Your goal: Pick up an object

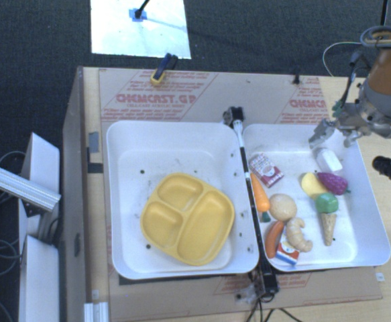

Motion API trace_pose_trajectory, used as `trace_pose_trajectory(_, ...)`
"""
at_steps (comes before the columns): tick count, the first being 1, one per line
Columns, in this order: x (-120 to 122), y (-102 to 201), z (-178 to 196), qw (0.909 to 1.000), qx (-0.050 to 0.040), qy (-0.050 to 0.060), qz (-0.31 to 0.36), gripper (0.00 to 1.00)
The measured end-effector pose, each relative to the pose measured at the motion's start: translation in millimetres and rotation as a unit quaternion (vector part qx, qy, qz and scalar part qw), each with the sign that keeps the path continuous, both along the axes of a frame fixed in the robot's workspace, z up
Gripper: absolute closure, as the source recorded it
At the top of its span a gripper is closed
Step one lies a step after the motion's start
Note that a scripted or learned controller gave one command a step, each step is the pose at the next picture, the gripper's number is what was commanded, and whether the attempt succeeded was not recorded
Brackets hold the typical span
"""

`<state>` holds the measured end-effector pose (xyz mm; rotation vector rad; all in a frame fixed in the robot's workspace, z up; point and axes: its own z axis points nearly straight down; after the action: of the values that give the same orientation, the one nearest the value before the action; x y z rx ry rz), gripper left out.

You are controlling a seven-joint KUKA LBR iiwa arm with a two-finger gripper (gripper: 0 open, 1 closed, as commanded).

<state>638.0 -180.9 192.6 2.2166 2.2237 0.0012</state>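
Observation:
The right bin (373, 247) holds several toy foods: a red-and-white packet (266, 170), a carrot (261, 193), a potato (283, 206), a yellow lemon (310, 183), purple grapes (333, 182), a green-topped cone (327, 215), a white cylinder (328, 159), a sausage (273, 237), a beige ginger-like piece (298, 234) and a small carton (287, 254). My gripper (336, 135) hangs over the bin's far right corner, just beyond the white cylinder. Its two fingers (319, 135) stand apart, open, with nothing between them.
The left bin (125, 180) holds a yellow divided plate (187, 217). A black-and-white bar (243, 159) runs between the bins. Cardboard (202, 92) lies under the bins, with a yellow-and-blue tool (162, 69) at its far edge. The arm's body (386, 79) rises at the right.

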Motion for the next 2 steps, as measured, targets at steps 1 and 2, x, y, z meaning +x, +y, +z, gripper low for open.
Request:
trace_pose_trajectory(1, -8, -22, -82, 1.0, -0.0015, -0.005, 0.001, 0.0)
trace_pose_trajectory(2, -46, -27, -103, 1.0, -0.0026, -0.005, -0.001, 0.0)
